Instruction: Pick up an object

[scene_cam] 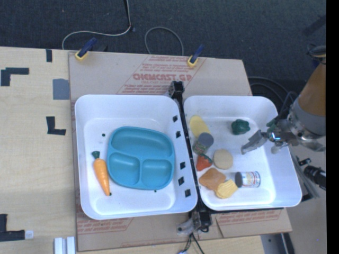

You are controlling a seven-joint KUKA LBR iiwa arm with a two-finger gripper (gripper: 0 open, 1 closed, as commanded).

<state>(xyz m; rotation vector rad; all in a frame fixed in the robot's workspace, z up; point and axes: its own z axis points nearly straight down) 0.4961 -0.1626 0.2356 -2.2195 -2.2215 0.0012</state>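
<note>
The right bin (265, 106) holds several small items: a yellow cylinder (197, 125), a grey-blue round piece (205, 140), a dark green lump (241, 126), a red piece (203, 162), a beige disc (223, 159), an orange lump (212, 178), a yellow piece (226, 189) and a small can (248, 179) lying on its side. My gripper (265, 145) hangs over that bin's right part, right of the beige disc and above the can. It is open, with nothing between its fingers.
The left bin (85, 110) holds a blue divided plate (141, 158) and an orange carrot (101, 174) at its left side. A black divider with clips (183, 142) runs between the bins. Cables lie beyond the bench's far edge.
</note>
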